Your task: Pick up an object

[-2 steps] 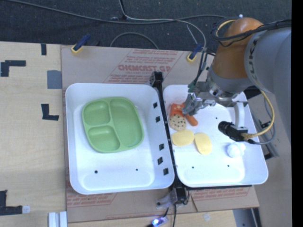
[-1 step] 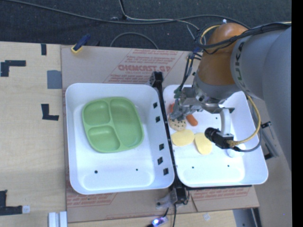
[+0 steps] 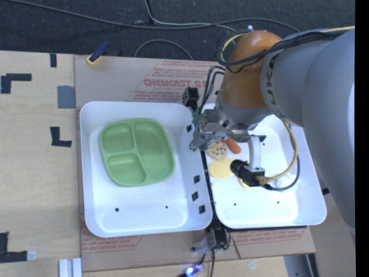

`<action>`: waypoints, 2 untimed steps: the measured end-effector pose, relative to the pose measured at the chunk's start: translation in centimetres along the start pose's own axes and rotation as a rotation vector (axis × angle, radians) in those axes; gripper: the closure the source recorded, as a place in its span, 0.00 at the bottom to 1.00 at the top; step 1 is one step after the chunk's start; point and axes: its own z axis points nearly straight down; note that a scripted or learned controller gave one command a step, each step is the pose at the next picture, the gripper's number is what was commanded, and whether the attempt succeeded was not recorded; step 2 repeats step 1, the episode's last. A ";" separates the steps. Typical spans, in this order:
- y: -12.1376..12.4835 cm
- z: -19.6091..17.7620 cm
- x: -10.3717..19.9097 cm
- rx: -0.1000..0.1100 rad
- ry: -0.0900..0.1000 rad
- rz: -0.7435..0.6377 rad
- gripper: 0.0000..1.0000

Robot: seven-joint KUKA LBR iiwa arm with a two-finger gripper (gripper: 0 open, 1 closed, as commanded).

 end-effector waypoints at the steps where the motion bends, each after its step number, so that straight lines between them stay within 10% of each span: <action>1: -2.6 -1.2 5.4 0.000 0.000 -0.001 1.00; 2: -2.6 -1.2 5.4 0.000 0.000 -0.001 1.00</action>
